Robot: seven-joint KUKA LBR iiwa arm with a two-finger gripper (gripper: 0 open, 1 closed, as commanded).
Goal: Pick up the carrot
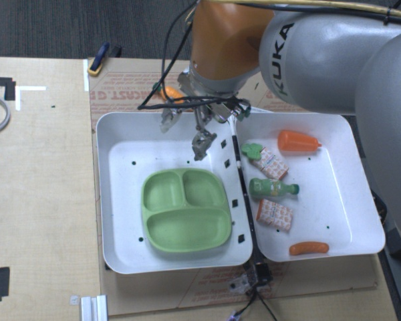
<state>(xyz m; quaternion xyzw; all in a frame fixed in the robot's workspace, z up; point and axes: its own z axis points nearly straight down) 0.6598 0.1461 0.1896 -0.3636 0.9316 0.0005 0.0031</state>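
The carrot lies in the upper part of the right bin, toward the frame's upper right, blunt end to the left and tip pointing right, resting free on the bin floor with nothing gripping it. Just left of it and below sit a small packet with a green top, a green bottle lying on its side, and a second patterned packet; a sausage-shaped orange piece rests near the bin's lower edge. The claw hangs over the upper part of the left bin, above the green divided plate and well apart from the carrot, on the far side of the wall between the bins. Nothing is seen between its fingers; whether they stand released or clenched cannot be told from this angle. Judgement: the task is at the approach step, with no grasp made. The next move calls for travel toward the frame's right across the divider, alignment across the carrot's short axis, then descent clear of the neighbouring packet.
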